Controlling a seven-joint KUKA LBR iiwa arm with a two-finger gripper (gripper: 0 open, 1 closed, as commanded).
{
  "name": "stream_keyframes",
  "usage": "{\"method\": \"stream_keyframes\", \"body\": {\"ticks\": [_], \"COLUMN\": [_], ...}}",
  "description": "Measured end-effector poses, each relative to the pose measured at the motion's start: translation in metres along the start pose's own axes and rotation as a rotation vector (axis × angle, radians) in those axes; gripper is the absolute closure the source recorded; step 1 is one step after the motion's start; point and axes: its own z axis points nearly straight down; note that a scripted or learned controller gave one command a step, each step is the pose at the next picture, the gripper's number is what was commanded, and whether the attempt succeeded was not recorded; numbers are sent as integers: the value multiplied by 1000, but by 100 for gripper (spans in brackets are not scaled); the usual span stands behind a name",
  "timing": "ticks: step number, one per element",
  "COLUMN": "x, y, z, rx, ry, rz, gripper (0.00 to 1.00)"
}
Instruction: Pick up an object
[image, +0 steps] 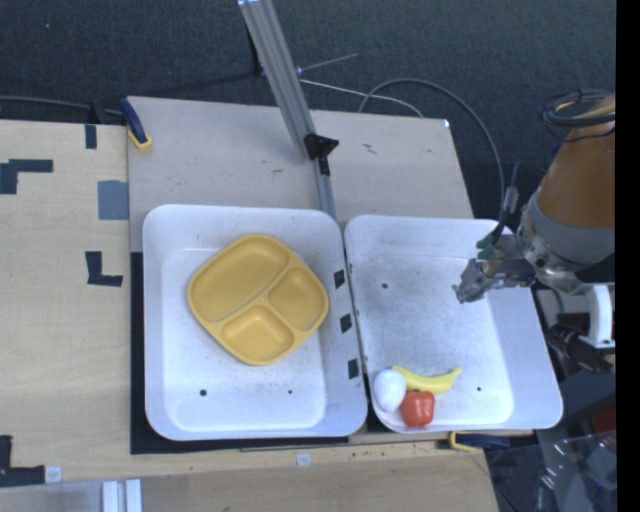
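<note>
In the right bin (430, 300), near its front edge, lie a yellow banana (432, 379), a white egg-like ball (389, 389) and a red pepper-like piece (419, 407), all close together. My gripper (472, 288) hangs over the right side of that bin, well behind and to the right of the three objects. Nothing is visible between its fingers. A yellow divided plate (258, 297) rests in the left bin (170, 390).
A grey metal pole (290, 90) slants in from the top to the seam between the bins. A cable (440, 100) loops behind the right bin. The arm's grey and orange body (575, 190) stands at the right edge.
</note>
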Motion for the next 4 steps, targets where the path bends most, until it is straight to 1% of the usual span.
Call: {"method": "stream_keyframes", "body": {"ticks": [1,2,3,4], "x": [51,98,152,199], "y": [36,59,91,107], "z": [5,1,14,26], "rx": [5,5,6,6], "ry": [2,3,2,2], "rz": [-5,-5,-5,-4], "gripper": [100,100,100,100]}}
